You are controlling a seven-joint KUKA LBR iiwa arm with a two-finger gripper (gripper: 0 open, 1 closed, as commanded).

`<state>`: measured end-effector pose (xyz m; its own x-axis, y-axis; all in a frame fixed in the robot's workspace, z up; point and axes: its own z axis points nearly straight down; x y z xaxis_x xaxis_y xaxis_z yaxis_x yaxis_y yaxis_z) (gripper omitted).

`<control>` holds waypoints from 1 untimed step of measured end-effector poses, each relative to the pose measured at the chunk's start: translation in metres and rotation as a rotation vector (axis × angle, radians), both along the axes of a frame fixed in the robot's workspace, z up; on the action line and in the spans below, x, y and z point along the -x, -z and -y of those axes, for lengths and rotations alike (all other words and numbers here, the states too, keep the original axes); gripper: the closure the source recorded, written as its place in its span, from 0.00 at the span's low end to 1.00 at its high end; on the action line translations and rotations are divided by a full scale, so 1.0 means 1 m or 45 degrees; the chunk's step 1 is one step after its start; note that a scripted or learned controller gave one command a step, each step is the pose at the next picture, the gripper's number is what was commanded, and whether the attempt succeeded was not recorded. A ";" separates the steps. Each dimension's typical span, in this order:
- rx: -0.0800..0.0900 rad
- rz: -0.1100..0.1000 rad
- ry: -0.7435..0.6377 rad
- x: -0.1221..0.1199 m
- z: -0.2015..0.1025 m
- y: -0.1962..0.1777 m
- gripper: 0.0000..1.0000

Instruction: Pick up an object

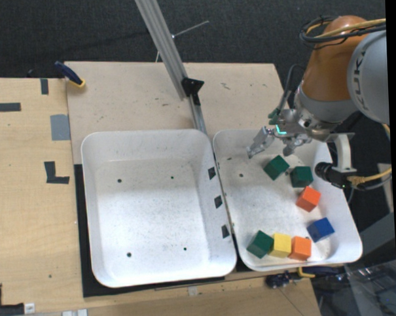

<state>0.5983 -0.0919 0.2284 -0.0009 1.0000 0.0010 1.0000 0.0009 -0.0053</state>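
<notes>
Blocks sit scattered in the right bin (232, 160): two green blocks (276, 167) mid-bin, others toward the near corner. The tool (270, 141) hangs just above the nearer green block, holding nothing; whether it is open I cannot tell. Coming down off-centre could nudge that block aside into its neighbour.

All the blocks sit in the right bin (233, 185): two dark green cubes (276, 167) (301, 176) up top, an orange one (309, 198), a blue one (320, 228), then a green (260, 244), yellow (282, 244), orange (300, 247) row along the front.
</notes>
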 end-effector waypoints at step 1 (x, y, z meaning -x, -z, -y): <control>0.002 0.005 -0.002 -0.001 0.000 -0.002 0.00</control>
<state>0.5991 -0.0922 0.2307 -0.0022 1.0000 -0.0002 1.0000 0.0022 -0.0013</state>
